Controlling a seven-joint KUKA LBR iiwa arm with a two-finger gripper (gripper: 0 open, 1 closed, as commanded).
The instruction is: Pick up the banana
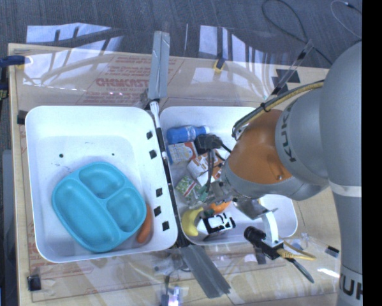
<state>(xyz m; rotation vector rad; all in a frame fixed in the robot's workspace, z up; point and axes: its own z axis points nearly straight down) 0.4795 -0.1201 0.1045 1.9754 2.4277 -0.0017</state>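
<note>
While the grey arm (318, 139) bends down over the right bin (286, 218), its gripper (214, 220) sits just beside the banana (191, 222); grip state unclear, can't tell.

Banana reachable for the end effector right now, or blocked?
Probably yes. The banana lies exposed at the right bin's near-left corner, with the end effector right beside it among clutter.

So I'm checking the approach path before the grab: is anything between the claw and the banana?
The banana lies at the right bin's near left corner. The claw sits right beside it among packets, and a small black and white item lies against the banana on the claw's side.
</note>
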